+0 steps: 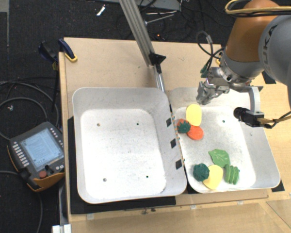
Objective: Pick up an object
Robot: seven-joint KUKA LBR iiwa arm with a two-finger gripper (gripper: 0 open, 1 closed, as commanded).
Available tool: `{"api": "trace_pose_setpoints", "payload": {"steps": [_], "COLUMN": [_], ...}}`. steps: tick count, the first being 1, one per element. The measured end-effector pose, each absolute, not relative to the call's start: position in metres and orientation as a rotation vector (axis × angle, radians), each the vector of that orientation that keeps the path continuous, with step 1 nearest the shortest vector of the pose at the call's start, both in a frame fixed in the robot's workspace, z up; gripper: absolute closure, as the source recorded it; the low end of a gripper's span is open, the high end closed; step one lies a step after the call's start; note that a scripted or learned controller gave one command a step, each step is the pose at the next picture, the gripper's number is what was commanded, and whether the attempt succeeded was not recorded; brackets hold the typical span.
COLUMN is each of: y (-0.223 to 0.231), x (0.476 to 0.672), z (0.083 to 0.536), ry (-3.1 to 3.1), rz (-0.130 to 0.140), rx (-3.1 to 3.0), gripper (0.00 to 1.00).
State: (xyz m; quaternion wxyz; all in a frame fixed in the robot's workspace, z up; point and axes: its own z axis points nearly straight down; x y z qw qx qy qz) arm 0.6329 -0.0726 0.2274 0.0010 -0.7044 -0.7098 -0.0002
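Camera view shows the gripper (204,99) poised above the right bin's (254,152) far edge, near a yellow piece (193,114); whether it is released or clenched cannot be told. Orange (196,133) and green pieces (219,157) lie nearby in that bin.

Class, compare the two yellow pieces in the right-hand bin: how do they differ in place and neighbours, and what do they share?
The upper yellow piece lies near the bin's far end, just below the gripper; the lower yellow piece lies near the front edge. The upper one sits by an orange piece; the lower one sits between a dark green piece and a ridged green piece. Both are smooth, rounded and yellow.
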Motion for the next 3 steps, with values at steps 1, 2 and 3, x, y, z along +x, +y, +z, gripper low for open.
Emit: {"api": "trace_pose_setpoints", "payload": {"steps": [1,2,3], "y": [-0.023,0.029,0.086], "x": [0.631,0.622,0.599], "z": [0.236,0.225,0.229], "ry": [-2.23,-2.228,-2.229], "rz": [-0.002,0.0,0.0], "rx": [-2.212,-2.211,-2.209], "gripper": [1.0,1.0,1.0]}}
